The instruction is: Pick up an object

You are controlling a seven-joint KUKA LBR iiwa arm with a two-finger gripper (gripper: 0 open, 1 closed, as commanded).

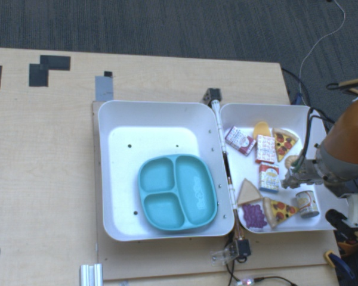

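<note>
From my remote station, I see the gripper (293, 177) low in the right bin (250, 113), beside a small carton (269, 178); whether it is open, I cannot tell. Toy food crowds the smooth white plastic: triangular pizza slices (284, 142), a round tin (306, 204), boxy cartons, bumpy purple grapes (255, 217). A glossy blue three-compartment tray (178, 190) sits in the left bin (119, 159).

The grey arm reaches in from the right — its orange band up near the edge — with the hand (293, 179) lowered, pointing leftward and down.
</note>
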